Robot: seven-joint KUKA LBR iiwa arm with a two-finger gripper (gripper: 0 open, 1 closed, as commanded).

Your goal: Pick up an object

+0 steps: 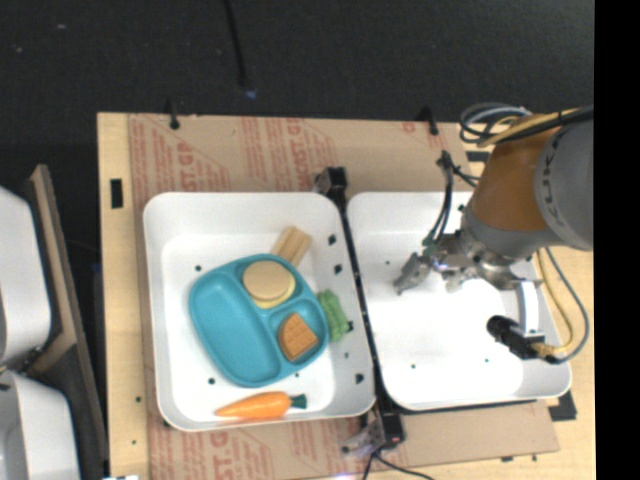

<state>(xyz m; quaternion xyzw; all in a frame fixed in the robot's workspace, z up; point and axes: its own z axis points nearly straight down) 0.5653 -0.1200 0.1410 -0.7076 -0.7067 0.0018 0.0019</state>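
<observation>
The left bin (163,298) holds a blue compartment plate (228,333). On the plate lie a round tan bun (270,281) and a brown waffle-like piece (298,336). A green piece (334,315) rests against the plate's right edge, and a pale wooden block (293,244) pokes out behind it. An orange carrot (258,405) lies along the bin's front wall. My gripper (430,277) hangs over the back left part of the right bin (450,373). Its fingers are spread open with nothing between them, well apart from every object.
A black divider strip (352,268) runs between the two bins. The arm's grey and orange wrist (515,193) and its cables cover the right bin's far right side, with a black connector (508,335) hanging lower down. Cardboard (240,153) lies under both bins.
</observation>
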